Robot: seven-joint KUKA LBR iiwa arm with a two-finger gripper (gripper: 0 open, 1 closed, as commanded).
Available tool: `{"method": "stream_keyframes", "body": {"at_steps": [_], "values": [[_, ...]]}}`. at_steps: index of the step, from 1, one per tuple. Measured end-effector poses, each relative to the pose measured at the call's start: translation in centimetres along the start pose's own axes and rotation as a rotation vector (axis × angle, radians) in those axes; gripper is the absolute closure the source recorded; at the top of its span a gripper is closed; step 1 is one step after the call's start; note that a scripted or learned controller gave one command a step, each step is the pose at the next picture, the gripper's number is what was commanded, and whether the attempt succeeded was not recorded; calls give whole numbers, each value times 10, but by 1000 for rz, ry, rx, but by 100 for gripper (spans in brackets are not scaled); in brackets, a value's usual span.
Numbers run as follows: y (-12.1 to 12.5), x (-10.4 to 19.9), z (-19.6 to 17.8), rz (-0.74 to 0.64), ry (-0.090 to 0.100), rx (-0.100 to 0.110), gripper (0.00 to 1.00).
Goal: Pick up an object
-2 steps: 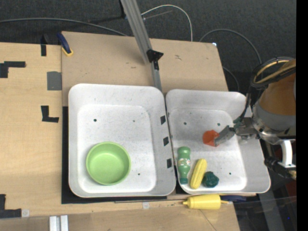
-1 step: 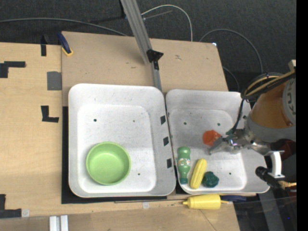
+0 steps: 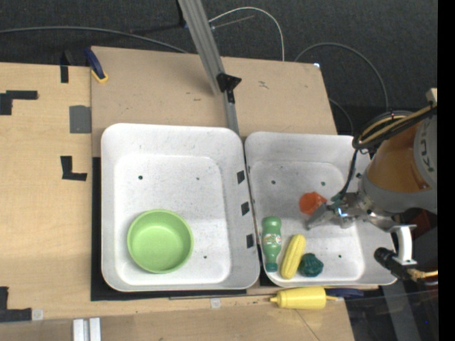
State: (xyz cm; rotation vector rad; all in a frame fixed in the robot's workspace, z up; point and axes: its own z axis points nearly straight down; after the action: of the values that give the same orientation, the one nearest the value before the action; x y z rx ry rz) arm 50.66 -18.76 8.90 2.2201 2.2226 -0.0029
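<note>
Two white bins were recorded side by side on the bench: the left bin (image 3: 114,148) and the right bin (image 3: 284,144).

Left bin: one green bowl (image 3: 160,241), seated upright in the near left corner.

Right bin: four items. An orange object (image 3: 310,203), small and rounded with no clear long axis, was found near the middle of the floor. A green bottle (image 3: 271,241) was laid on its side near the left wall, its long axis running from far to near. A yellow object (image 3: 292,256), elongated, was laid just beside the bottle on its right, tilted slightly off the bottle's line, upper end leaning right. A dark green object (image 3: 311,265) was set touching the yellow one at its near right.

Gripper (image 3: 328,213): lowered into the right bin from the right, just beside the orange object on its near right side. Nothing was seen clamped; whether its fingers were apart or together could not be told.

Outside the bins: a yellow bottle (image 3: 302,298), laid lengthwise along the near bench edge.
</note>
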Motion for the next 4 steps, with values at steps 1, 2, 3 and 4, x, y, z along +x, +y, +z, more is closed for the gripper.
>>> {"method": "stream_keyframes", "body": {"at_steps": [1,2,3,4], "values": [[0,1,-10,-1,1,0,100],[11,-3,-65,-1,0,-5,100],[12,-3,-118,-1,0,-5,100],[21,58,-118,-6,3,0,100]]}}
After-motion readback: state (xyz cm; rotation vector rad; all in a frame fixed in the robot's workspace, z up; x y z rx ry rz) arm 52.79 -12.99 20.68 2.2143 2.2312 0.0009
